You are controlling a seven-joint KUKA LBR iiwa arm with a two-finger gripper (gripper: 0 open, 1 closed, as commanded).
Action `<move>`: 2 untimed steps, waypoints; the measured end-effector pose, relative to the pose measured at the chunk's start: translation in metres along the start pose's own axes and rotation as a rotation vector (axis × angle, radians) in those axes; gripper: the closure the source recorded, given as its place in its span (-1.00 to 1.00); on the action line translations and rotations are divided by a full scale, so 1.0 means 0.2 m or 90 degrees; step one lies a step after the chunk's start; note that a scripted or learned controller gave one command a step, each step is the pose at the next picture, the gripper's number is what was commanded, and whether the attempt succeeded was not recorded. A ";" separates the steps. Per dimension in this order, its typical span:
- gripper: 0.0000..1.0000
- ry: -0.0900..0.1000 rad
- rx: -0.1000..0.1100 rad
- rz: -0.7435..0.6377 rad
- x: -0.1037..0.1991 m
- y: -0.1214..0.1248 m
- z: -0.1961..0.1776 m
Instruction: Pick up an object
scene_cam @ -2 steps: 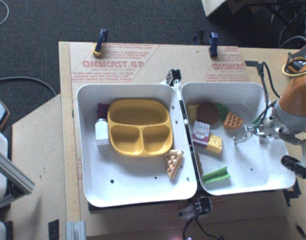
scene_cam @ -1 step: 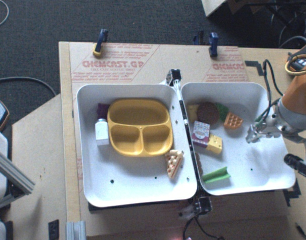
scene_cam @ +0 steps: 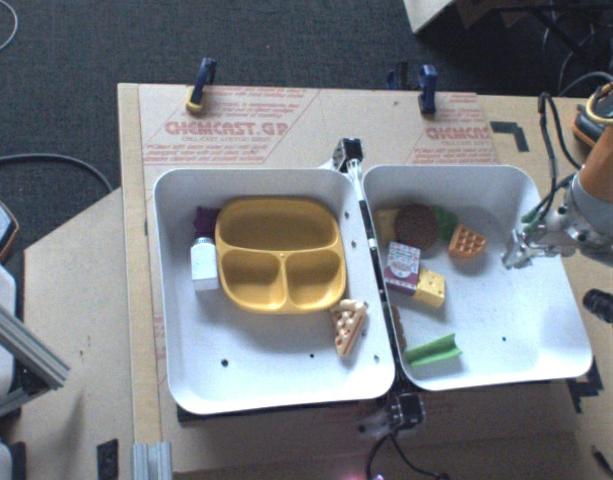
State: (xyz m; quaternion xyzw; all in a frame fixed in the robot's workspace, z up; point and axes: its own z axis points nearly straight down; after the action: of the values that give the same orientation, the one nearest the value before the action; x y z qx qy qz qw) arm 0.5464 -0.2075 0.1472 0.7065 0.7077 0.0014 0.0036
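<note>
My gripper (scene_cam: 514,256) hangs over the right part of the right bin (scene_cam: 546,343), with the arm coming in from the right edge. It is apart from the toys, which lie to its left: an orange waffle (scene_cam: 467,241) closest, then a brown round patty (scene_cam: 417,226), a green piece (scene_cam: 445,220), a pink carton (scene_cam: 402,266), a yellow cheese block (scene_cam: 431,289) and a green stick (scene_cam: 432,349) near the front. I see nothing held in the gripper.
The left bin (scene_cam: 176,268) holds a yellow divided plate (scene_cam: 281,254), a white bottle (scene_cam: 204,264), a purple item (scene_cam: 206,218) and a tan wedge-shaped toy (scene_cam: 349,326). Clamps (scene_cam: 200,84) grip the cardboard's far edge. A black cable runs along the wall between the bins (scene_cam: 368,238).
</note>
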 end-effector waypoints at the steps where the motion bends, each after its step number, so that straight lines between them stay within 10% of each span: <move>1: 1.00 -0.001 -0.002 0.000 -0.02 0.03 -0.32; 2: 1.00 0.000 0.001 0.000 -0.02 0.04 -0.39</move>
State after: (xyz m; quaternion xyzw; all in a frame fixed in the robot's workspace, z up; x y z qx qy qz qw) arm 0.5530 -0.2116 0.2261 0.7067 0.7075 0.0008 0.0028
